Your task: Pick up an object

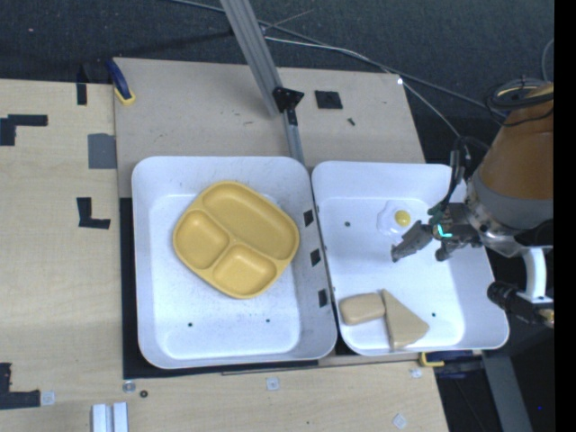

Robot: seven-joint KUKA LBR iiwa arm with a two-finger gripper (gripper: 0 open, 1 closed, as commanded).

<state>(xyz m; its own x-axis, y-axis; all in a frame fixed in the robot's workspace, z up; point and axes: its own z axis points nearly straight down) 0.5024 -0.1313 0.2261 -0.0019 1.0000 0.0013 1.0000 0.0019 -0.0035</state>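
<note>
A slanted overhead view shows a wooden bench (54, 259) carrying two shallow white bins side by side. The left bin (153, 331) holds a yellow divided plate (236, 238) with three compartments, lying flat near the bin's middle. The grey arm with its orange band (526, 156) reaches in from the right over the right bin (360, 183). The gripper (427, 244) hangs above the middle of that bin, its two dark fingers spread apart with nothing between them. The step in hand appears to be the approach, before any grasp. The likeliest target is a small fried egg toy (397, 217), a white disc with a yellow centre, lying flat on the bin floor just beside and up-left of the fingertips. Being low and flat, it would probably call for a descent right to the floor and a close around its edge. At the bin's near side lie two beige pieces touching each other: a rounded bread-like block (362, 309) and a wedge (402, 322). These sit apart from the gripper, toward the lower wall.
</note>
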